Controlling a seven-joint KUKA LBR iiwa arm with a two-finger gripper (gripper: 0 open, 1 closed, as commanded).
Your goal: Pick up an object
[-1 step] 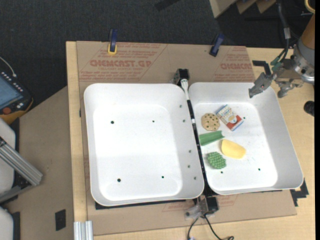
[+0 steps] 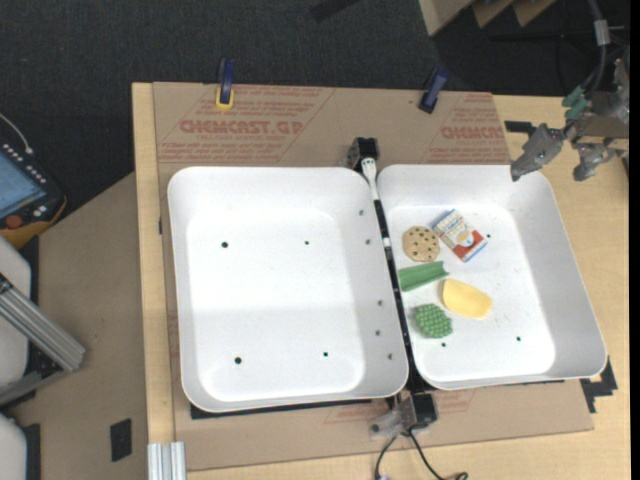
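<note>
The right bin [image 2: 560,268] holds several small items: a round cookie [image 2: 421,243], a small red, white and blue carton [image 2: 460,235], a flat green strip [image 2: 420,275], a yellow lump [image 2: 467,299] and a bumpy green piece [image 2: 433,320]. My gripper [image 2: 556,160] hangs over the bin's far right corner, well above and apart from these items. It is open, its two fingers [image 2: 527,156] spread wide with nothing between them.
The left bin [image 2: 185,268] lies beside the right one, with a black divider [image 2: 385,258] between them. Both sit on a cardboard sheet [image 2: 300,118] held by a yellow clamp [image 2: 226,86] and a blue clamp [image 2: 434,89] at the far edge.
</note>
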